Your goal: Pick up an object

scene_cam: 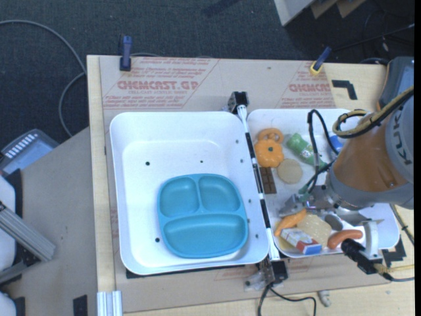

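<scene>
Gripper (pixel 309 206) (jaw state unclear, maybe hidden) hangs over crowded right bin (pixel 392 242), near its front edge.

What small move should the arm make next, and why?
Probably a short, straight descent. The gripper hangs in the right bin, above the crowded near pile with the carrot and sausage. Whether it holds anything is hidden. The pumpkin lies farther back; the blue plate sits in the left bin.
</scene>
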`<state>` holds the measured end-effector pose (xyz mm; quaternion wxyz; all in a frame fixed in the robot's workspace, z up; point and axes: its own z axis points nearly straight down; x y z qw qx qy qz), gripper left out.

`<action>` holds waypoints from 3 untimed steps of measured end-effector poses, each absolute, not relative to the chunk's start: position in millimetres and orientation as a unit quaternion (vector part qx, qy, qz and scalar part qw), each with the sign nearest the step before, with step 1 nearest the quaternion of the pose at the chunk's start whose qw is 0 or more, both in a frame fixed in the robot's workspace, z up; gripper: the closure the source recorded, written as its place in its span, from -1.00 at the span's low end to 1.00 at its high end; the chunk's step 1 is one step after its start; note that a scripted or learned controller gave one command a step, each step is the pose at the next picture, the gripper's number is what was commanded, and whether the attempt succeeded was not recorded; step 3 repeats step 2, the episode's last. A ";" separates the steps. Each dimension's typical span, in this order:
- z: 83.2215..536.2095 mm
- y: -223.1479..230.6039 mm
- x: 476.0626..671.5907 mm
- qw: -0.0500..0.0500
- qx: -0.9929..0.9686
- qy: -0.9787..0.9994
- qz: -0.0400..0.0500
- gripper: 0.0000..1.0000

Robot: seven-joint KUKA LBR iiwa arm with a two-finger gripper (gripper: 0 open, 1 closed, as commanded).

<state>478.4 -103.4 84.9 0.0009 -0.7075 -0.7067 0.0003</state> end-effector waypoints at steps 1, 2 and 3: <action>95.0 -103.3 479.0 0.000 -0.708 -0.707 0.000 1.00; 185.1 -49.7 534.5 0.000 -0.706 -0.708 -0.001 1.00; 185.1 -49.7 534.5 0.000 -0.706 -0.708 -0.001 1.00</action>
